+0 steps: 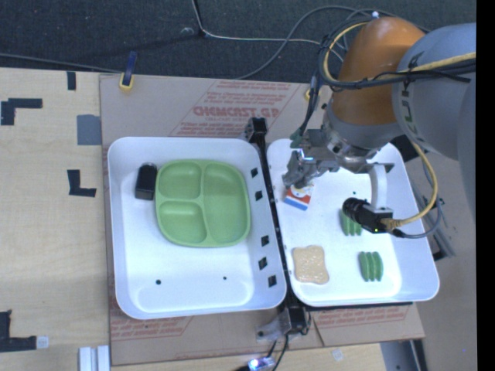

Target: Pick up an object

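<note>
— While the hand (298, 175) hangs over the right bin (414, 284), which thing would you call its target?

— The small red, white and blue object (297, 200). It lies on the bin floor near the divider between the two bins, just below the hand in the camera view and toward the near edge of the table (46, 230). Nothing else sits as close.

— Is the hand gripping it?

— No. The object rests flat on the white floor and shows clear of the hand. Whether the hand is spread or pinched together I cannot tell; the metal parts blur into one clump from this height.

— How does the object lie?

— Its longer side seems to run roughly left to right in the view, slightly tilted, though it is small enough that I would not swear to it. I judge the hand needs a short shift toward the near edge, then a drop.

— Other candidates?

— A tan slab (310, 265) further toward the near edge, and two green pieces (370, 266) well to the right. The left bin (128, 284) holds a green divided plate (203, 204) with a black block (145, 182) touching or just beside its left rim. All are further off.
</note>
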Robot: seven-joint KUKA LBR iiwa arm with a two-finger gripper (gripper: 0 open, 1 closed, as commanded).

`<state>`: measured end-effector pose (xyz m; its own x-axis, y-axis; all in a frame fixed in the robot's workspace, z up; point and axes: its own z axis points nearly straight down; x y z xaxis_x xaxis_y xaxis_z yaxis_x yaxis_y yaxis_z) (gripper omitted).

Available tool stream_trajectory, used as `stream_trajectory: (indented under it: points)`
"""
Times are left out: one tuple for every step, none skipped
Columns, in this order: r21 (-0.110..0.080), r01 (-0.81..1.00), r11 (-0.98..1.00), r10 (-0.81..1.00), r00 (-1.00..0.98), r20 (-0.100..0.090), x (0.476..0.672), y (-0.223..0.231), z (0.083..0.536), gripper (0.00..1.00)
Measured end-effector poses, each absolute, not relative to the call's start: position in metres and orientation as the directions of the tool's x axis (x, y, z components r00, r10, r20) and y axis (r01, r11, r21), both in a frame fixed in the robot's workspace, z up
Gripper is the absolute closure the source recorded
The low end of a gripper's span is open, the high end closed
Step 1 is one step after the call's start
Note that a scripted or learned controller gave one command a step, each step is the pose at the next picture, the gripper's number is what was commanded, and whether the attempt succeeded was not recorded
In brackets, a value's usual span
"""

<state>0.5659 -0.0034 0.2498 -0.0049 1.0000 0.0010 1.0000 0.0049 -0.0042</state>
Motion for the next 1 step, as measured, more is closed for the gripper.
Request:
stream_trajectory:
  points:
    - [-0.004, 1.000, 0.007, 1.000, -0.007, 0.001, 0.5645, 0.0568, 0.2412, 1.00]
